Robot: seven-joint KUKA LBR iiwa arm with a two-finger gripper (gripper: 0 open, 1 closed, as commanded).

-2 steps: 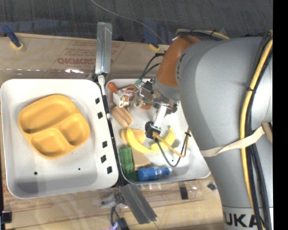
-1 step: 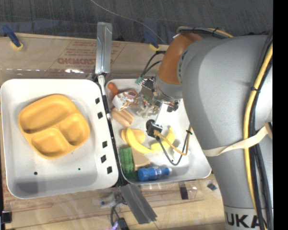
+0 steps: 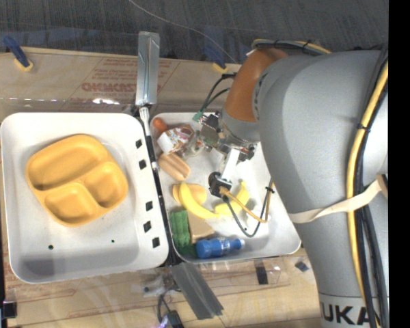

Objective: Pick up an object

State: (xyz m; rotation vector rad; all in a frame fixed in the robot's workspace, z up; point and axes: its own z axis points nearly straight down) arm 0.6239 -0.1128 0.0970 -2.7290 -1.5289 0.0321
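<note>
My gripper [image 3: 206, 137] is low in the back of the right bin [image 3: 281, 232], under the orange wrist band. It is next to a small white and brown packet [image 3: 175, 139]. Just left of that lies a small red piece [image 3: 160, 124]. In front of them lie a hot dog [image 3: 173, 164] and a yellow banana [image 3: 197, 201]. A green object [image 3: 180, 225], a tan block [image 3: 202, 229] and a blue bottle [image 3: 219, 247] lie along the bin's front. I see nothing lifted off the bin floor.
The left bin [image 3: 20, 258] holds a yellow divided plate [image 3: 76, 178]. A metal divider [image 3: 147, 74] stands between the bins at the back. The grey arm [image 3: 328, 135] covers the right side of the right bin.
</note>
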